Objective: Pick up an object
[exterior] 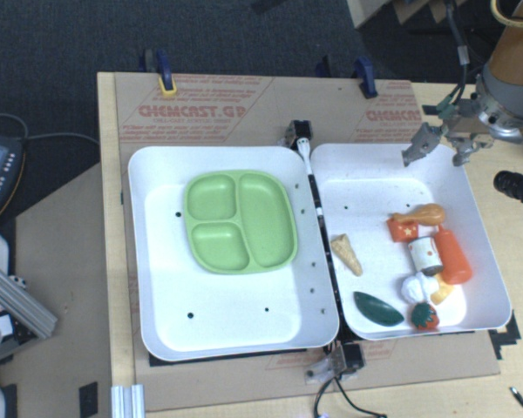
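Observation:
My gripper (442, 149) hangs over the far edge of the right bin (366, 168), open, with nothing between its spread fingers. Below it, along the bin's right side, lies a cluster of toy foods: an orange and red piece (414, 223), a small white can (424, 252), an orange carrot-like piece (454, 257), a white round piece (415, 287) and a red strawberry (424, 317). A beige wedge (347, 254) lies near the bin's left wall. A dark green oval piece (377, 308) rests by the front wall.
A green divided plate (241, 220) lies in the left bin (157, 259). Blue clamps (164, 70) hold the cardboard base at the back. The right bin's far-left floor is bare around the beige wedge.

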You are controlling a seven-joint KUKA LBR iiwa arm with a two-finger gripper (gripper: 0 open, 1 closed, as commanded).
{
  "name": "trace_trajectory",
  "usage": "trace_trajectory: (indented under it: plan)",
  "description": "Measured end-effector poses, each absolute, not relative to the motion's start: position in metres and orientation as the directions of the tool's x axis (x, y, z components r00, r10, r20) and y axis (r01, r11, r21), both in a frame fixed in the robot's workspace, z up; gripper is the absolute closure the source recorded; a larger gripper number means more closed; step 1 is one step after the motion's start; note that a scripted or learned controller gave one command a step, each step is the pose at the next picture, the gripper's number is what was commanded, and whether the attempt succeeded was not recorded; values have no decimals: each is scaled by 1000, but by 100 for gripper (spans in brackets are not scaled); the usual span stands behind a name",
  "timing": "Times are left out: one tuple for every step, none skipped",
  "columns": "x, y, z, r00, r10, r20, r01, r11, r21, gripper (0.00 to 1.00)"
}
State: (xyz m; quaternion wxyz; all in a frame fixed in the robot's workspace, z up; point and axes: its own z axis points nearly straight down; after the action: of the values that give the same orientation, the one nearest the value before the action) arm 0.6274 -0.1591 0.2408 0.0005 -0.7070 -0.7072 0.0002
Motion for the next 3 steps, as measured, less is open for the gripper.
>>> trace_trajectory:
  plan:
    - [630,-162,179,0,1000,1,1000,0,-6,0]
    - [636,-163,118,-2,1000,1,1000,2,-5,0]
    - [636,-162,83,-1,1000,1,1000,1,-5,0]
